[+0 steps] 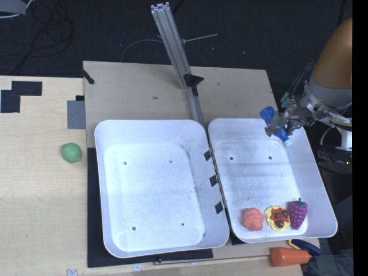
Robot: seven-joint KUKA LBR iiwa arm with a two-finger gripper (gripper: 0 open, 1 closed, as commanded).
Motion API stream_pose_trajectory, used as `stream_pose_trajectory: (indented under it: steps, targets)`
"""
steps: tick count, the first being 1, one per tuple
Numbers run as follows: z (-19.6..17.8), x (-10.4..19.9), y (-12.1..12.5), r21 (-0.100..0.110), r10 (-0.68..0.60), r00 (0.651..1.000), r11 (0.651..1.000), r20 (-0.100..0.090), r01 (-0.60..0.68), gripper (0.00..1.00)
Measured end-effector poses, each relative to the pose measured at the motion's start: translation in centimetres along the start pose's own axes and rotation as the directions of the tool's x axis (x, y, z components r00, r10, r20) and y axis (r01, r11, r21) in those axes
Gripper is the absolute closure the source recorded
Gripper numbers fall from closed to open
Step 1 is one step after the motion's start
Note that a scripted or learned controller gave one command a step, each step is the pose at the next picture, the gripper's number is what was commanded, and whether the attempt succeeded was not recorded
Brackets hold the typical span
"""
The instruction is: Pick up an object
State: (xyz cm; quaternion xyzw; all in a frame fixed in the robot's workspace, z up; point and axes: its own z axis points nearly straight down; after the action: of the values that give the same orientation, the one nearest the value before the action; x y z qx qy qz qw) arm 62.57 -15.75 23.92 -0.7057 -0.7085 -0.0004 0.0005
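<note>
Camera view, looking down at a slant: my gripper point(280, 126) hangs over the far right corner of the right bin point(270, 171), at its rim. Something blue point(268, 115) sits at my fingers, but I cannot tell whether it is held or part of me, nor whether the fingers are spread or pressed together; the spot is too small and dark.

Three small toys lie in a row along the near edge of the right bin, well away from my gripper. From left to right: a pink lump point(252, 218), a yellow round piece point(278, 217) with red marks on it, and a purple grape bunch point(298, 213). The grapes touch the yellow piece; their long axis runs roughly toward the far side, stem end pointing away from the near rim. The pink lump sits just beside the yellow piece.

The left bin point(152, 188) lies alongside the right one. An orange carrot point(289, 256) lies on the bench just outside the near rim, its long axis left to right. A green ball point(71, 152) rests on the bench left of the left bin.
</note>
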Motion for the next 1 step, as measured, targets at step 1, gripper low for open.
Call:
stream_pose_trajectory:
  steps: [1]
  targets:
    - [-0.64,5.45,-0.12,-0.001,0.001,1.000,1.000,0.000,-0.001,1.00]
